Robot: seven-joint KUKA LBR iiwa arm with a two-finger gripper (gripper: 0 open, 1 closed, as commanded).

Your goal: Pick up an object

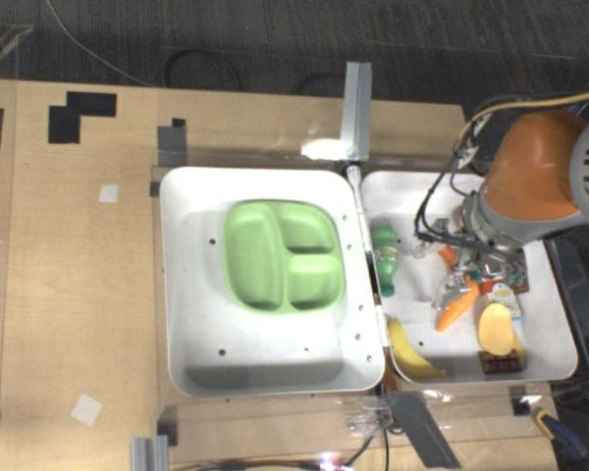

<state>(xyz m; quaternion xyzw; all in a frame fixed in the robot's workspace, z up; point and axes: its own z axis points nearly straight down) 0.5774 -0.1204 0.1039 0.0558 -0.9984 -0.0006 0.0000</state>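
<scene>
**Ana:** What's in the bins?

**Me:** I see the left bin [191, 263] holding a green divided plate [280, 255], about centred. The right bin [560, 346] has everything else, so I'll place it all from the carrot [455, 309]. A green bottle [384, 258] lies to its left, against the wall between the bins. A banana [409, 353] sits below and left of it, in the near corner. A yellow lemon-like fruit [497, 329] is just right of the carrot, with a dark brown block [501, 363] below that.

**Ana:** And the arm?

**Me:** It reaches in from the right, orange band [530, 170] above the carrot, wrist pointing down. The claw [461, 285] hangs right over the carrot's upper end. I can't tell whether its fingers are apart or together, or touching the carrot.

**Ana:** Anything crowding it?

**Me:** The fruit, close beside the carrot, and cables [434, 204] looping off the wrist. The table [69, 292] lies around the bins.
</scene>
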